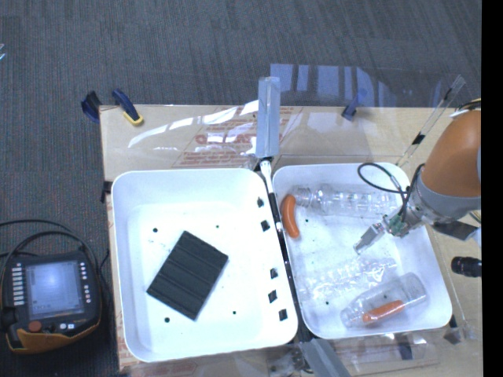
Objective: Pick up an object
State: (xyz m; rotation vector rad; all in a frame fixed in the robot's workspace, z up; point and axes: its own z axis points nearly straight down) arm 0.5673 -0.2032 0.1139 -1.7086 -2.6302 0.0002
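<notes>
Wooden bench [157,136] on dark carpet. Gripper [366,242], finger state unclear, hangs over right bin [440,289]; clear bottles beside it, black pad [188,275] far left.

The arm [452,167] comes in from the right side. Its orange part sits up high, with a grey part under it. It bends down and left. The small end effector [368,241] points down and left.
</notes>
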